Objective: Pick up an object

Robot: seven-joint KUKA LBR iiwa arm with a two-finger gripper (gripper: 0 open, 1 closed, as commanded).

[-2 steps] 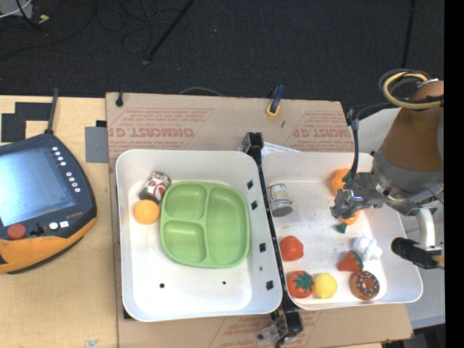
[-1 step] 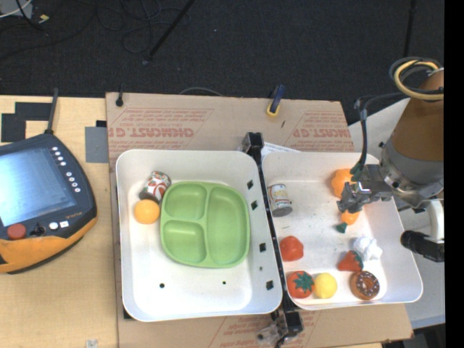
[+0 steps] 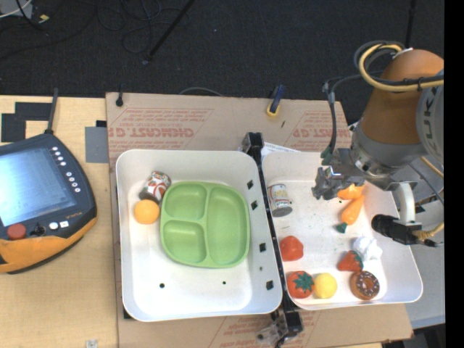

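The claw (image 3: 330,183) hangs over the right bin (image 3: 406,296), just beside a carrot (image 3: 352,207); its grip state is unclear

Even overhead light, soft shadows, slightly grainy, dark background above.
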